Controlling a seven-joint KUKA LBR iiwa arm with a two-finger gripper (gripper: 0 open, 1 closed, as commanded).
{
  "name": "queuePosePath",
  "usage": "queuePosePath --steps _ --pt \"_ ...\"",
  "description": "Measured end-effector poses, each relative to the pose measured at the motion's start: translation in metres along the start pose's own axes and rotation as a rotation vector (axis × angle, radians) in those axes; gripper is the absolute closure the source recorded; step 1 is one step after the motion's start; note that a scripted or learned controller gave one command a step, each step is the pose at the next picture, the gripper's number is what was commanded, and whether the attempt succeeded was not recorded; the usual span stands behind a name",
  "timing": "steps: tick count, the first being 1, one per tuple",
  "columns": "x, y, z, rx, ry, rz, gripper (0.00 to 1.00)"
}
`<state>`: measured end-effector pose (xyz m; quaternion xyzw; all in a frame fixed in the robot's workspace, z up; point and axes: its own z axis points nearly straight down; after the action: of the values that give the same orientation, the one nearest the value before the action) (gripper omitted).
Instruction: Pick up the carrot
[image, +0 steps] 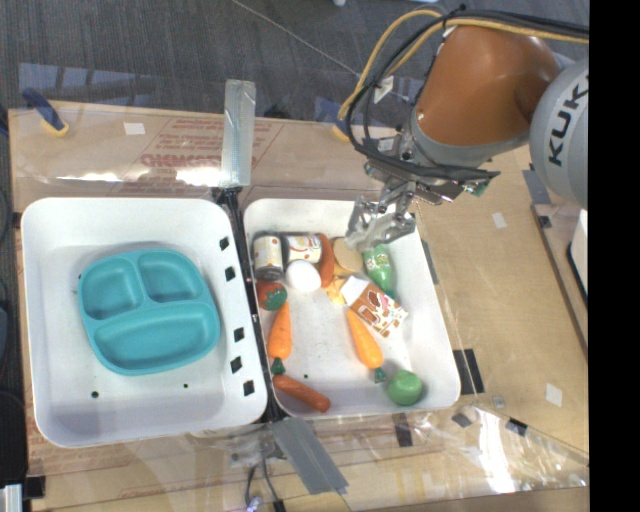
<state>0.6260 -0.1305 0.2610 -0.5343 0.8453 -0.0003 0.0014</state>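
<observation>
Two orange carrots lie in the right bin (440, 340). One carrot (280, 332) rests along the bin's left wall, and the other carrot (365, 342) lies in the middle, its top tucked under a small snack packet (378, 308). My gripper (381, 226) hovers over the bin's far right part, above a green bottle-like toy (380, 266). Its metal fingers stand open with nothing between them. Both carrots are well below and to the left of the gripper.
The right bin also holds a tin can (268, 255), a white egg (303, 276), a red sausage (301, 394), a green fruit (405, 387) and a tomato-like piece (270, 294). The left bin (50, 300) holds a teal divided plate (148, 310).
</observation>
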Motion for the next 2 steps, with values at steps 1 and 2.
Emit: queuePosePath --steps 1,2 --pt "0.028 -0.037 0.002 0.000 0.000 -0.287 1.00" --pt "0.028 -0.048 0.006 0.000 -0.001 -0.696 1.00"
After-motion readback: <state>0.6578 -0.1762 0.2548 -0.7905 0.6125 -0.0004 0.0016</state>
